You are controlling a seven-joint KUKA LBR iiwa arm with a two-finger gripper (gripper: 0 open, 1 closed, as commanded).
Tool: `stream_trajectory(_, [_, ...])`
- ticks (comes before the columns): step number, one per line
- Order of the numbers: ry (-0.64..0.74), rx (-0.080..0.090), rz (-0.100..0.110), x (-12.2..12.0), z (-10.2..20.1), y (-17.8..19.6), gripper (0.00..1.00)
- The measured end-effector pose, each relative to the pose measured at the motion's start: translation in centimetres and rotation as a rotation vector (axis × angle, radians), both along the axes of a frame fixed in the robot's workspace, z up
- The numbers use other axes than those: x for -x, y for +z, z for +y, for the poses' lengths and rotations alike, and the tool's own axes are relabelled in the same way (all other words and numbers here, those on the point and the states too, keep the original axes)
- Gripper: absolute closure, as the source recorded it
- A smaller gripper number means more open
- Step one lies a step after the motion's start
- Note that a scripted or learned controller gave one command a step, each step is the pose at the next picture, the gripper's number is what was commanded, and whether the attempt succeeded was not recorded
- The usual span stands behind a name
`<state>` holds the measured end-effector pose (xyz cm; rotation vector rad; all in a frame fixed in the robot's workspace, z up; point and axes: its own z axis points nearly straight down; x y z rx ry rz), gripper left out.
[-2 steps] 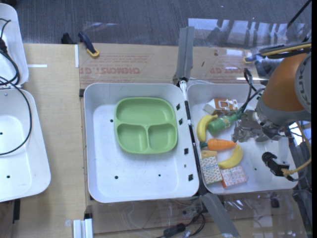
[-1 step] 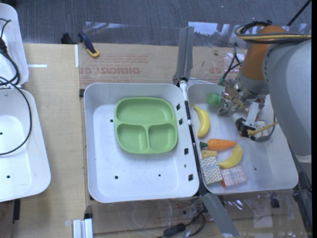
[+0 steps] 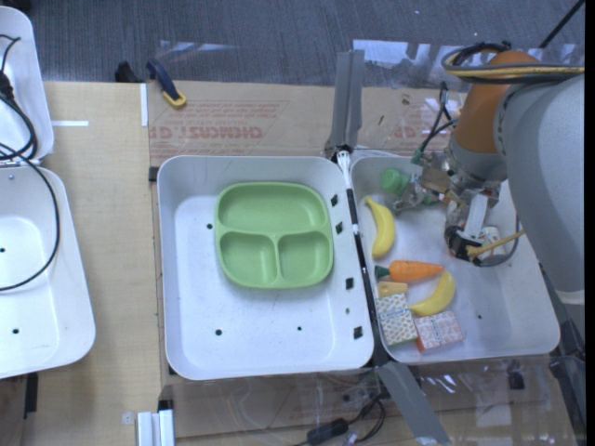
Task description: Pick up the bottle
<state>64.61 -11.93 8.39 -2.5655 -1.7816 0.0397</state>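
A tan cardboard sheet (image 3: 232, 119) covers the bench. Beyond its far edge lies grey carpet (image 3: 279, 17). On its far left corner rests a blue-and-yellow clamp (image 3: 165, 84). Left of it sits white equipment (image 3: 28, 268) with black cables (image 3: 33, 137).

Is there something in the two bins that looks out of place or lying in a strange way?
Nothing looks spilled or broken. The right bin is crowded: two bananas, a carrot and small boxes lie close together, while the left bin holds a green divided tray, slightly askew.

Two bins (image 3: 177, 277) – two bananas (image 3: 381, 228), one carrot (image 3: 416, 270), one tray (image 3: 274, 233)
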Motion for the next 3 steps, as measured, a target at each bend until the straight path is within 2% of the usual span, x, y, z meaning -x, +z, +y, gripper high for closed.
stream_trajectory(1, [-0.201,0.006,-0.024,2.0,6.8,10.4,0.0])
stream_trajectory(2, [-0.111,0.003,-0.022,2.2,2.6,4.3,0.0])
stream_trajectory(3, [-0.035,0.001,-0.023,2.2,2.6,0.4,0.0])
